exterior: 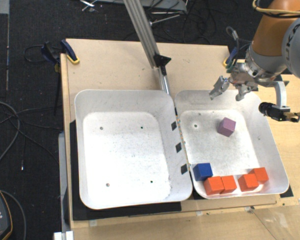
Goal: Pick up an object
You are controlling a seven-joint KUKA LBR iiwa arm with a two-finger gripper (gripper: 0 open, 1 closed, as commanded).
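Note:
The right bin holds a purple cube near its middle. A blue cube lies toward the front left, and several orange cubes line the front wall, one of them at the right end. My gripper hangs over the bin's back edge, above and behind the purple cube. Its two fingers are spread apart, with nothing between them. The grey arm with its orange band comes in from the upper right.
The left bin sits beside the right one, with black clips along the shared rim. A slanted metal pole ends at the back between the bins. Clamps grip the board's far left corner.

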